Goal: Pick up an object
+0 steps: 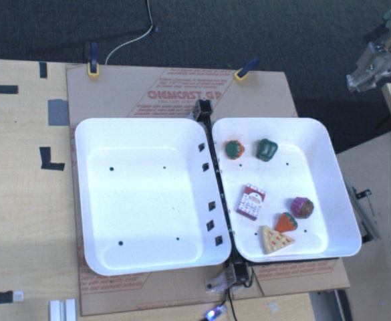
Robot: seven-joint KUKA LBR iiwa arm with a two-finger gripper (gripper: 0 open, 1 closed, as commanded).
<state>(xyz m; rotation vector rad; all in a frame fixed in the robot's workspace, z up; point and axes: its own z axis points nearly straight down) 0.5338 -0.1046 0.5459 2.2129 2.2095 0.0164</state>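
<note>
Nothing is picked up yet: the claw [367,72] hangs far off at the upper right, outside the bins, and whether it is released or clenched cannot be told. All the candidates lie in the right bin [315,134], well down and to the left of the claw. Nearest it is the green pepper [267,150], with the round green and orange toy [233,150] just beyond. Farther down lie the red carton [251,202], its long axis running near upright with a slight tilt, the purple piece [302,207], the strawberry [286,223] and the pizza wedge [275,239], tip pointing up-left. Approach, descent and grasp all remain.
</note>
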